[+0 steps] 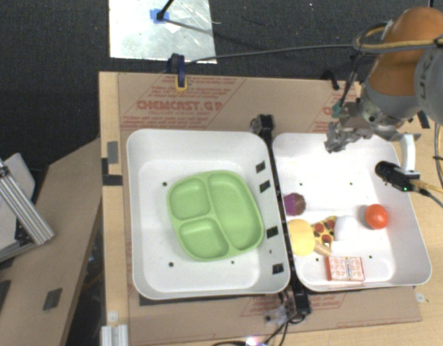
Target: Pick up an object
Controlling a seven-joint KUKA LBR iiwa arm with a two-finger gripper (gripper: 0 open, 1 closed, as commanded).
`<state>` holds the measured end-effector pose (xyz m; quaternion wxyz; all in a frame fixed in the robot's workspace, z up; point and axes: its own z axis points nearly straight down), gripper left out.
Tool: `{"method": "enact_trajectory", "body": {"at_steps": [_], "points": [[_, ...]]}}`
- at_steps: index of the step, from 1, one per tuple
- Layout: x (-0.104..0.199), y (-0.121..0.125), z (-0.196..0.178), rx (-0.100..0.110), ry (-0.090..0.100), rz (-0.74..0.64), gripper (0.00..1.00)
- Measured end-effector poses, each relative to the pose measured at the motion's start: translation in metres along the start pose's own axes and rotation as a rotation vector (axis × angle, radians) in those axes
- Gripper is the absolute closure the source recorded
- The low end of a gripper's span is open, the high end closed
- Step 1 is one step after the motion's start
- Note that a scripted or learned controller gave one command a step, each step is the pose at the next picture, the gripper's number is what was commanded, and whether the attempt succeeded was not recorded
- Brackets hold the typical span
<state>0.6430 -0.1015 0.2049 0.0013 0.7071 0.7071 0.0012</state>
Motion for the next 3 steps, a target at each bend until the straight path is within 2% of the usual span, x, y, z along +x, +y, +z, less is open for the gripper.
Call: {"method": "enact_trajectory", "body": {"at_steps": [2, 3], "points": [[-0.006, 0.000, -0.097, -0.004, -0.001, -0.004, 1.00], [0.042, -0.016, -0.089, 0.003, 0.001, -0.007, 1.00]]}}
